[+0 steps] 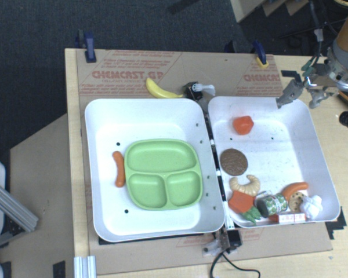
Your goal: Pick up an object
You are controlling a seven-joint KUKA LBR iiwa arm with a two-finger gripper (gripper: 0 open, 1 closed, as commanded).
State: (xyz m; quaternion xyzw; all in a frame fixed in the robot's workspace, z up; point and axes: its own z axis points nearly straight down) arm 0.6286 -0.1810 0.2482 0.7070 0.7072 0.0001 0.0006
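My gripper (302,92) hangs over the right bin's (313,133) far right corner; bare floor runs below it, with just the red block (242,124) and brown disc (234,161) in the way. Near end is jammed with a toy pile (272,200). Left bin (98,155): green tray (162,173) takes the middle, sausage (119,168) beside it, narrow margins elsewhere.

Readable text, for your record: the brown board (162,62) under the two bins carries red print. At its upper left you can read "CHEMCAST GP" (127,74), the last letters partly hidden. At the upper right the same red wording (261,77) appears upside down (too blurred for you to read in full). A red-and-white label (291,218) in the right bin (313,132) is illegible.
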